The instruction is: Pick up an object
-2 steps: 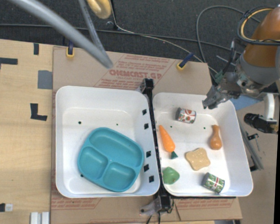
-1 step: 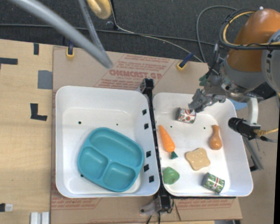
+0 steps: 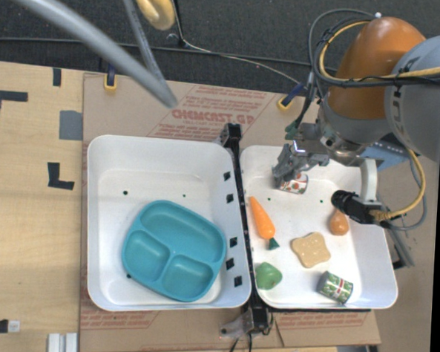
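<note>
The jaws [image 3: 293, 168] are seen low in the right bin [image 3: 379, 252], at its upper-left part, directly over a small red-and-white can [image 3: 297, 185]; contact w/ the can looks likely but can't be confirmed, and whether the jaws are apart or together cannot be told from this angle. Other objs in the right bin: an orange carrot [image 3: 261, 218] near the divider, a tan toast-shaped piece [image 3: 310, 249] in the middle, a green item [image 3: 267, 275] at the lower left, a green can [image 3: 336, 286] lying on its side at the lower right, and a small orange-brown obj [image 3: 339, 223] near the right wall. The left bin [image 3: 109, 172] is occupied by a teal divided tray [image 3: 173, 250]. Both bins are set on a cardboard sheet [image 3: 209, 111] on the wooden bench [image 3: 25, 197]. Black cables are seen running across the dark area behind the bench.
</note>
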Motion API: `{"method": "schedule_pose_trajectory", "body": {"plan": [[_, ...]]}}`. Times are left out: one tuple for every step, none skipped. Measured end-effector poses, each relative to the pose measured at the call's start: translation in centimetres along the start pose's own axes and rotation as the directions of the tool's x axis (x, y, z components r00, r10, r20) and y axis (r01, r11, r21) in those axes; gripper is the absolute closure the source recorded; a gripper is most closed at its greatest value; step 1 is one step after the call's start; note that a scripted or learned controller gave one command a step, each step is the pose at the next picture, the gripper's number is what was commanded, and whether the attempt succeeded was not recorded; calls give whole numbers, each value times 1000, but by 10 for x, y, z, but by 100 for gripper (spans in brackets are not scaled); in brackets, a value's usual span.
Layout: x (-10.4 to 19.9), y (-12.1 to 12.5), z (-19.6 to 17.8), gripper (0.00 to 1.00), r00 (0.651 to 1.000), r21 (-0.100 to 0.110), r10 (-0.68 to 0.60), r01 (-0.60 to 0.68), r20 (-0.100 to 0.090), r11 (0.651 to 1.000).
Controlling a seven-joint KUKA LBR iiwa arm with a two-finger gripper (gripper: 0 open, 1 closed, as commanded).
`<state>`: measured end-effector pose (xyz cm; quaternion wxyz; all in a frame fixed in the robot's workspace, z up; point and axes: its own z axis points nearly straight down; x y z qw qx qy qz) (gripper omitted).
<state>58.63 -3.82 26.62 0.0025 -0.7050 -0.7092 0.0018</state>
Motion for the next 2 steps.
{"method": "schedule_pose_trajectory", "body": {"plan": [[49,-5,6,100,1000,0,0,0,0,1000],[103,-18,33,100,1000,2,0,0,1,1000]]}}
